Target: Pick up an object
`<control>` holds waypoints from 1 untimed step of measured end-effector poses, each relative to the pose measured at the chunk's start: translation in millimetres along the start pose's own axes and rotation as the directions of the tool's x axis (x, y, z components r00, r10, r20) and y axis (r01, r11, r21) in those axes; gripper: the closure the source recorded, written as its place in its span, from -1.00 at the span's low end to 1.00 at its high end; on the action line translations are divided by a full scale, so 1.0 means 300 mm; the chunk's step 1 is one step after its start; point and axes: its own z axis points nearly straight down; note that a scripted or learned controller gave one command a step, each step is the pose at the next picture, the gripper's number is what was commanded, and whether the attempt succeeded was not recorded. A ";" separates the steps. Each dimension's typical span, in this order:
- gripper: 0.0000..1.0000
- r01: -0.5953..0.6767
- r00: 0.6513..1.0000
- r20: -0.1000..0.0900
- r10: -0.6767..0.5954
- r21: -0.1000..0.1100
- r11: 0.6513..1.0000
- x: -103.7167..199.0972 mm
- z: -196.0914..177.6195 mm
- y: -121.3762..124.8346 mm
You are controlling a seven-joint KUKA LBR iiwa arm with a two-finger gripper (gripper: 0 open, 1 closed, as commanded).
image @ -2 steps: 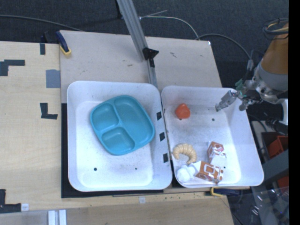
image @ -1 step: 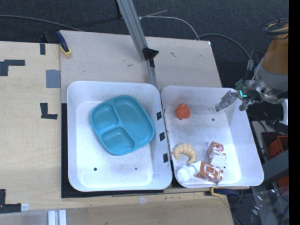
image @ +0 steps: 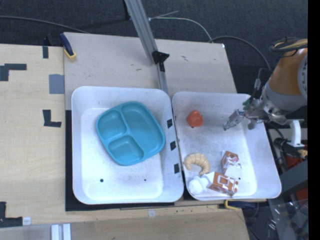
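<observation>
In the right bin (image: pixel 260 149) lie a small red-orange fruit (image: pixel 194 118) at the upper left, a tan croissant (image: pixel 197 161) lower down, a white ball (image: pixel 198 185) in the front left corner, and two red-and-white cartons (image: pixel 230 163) (image: pixel 223 182) near the front. My gripper (image: pixel 240 121) hangs over the bin's upper right part, its fingers spread and open, with nothing between them. It is well to the right of the red fruit and above the cartons.
The left bin (image: pixel 82 149) holds a blue divided plate (image: pixel 130 132). A metal pole (image: pixel 145 29) slants down from the top to the gap between the bins. Cables run along the bench's far and right sides.
</observation>
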 end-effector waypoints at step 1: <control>-1.00 0.001 1.000 0.000 -0.001 0.000 1.000 0.030 0.165 0.010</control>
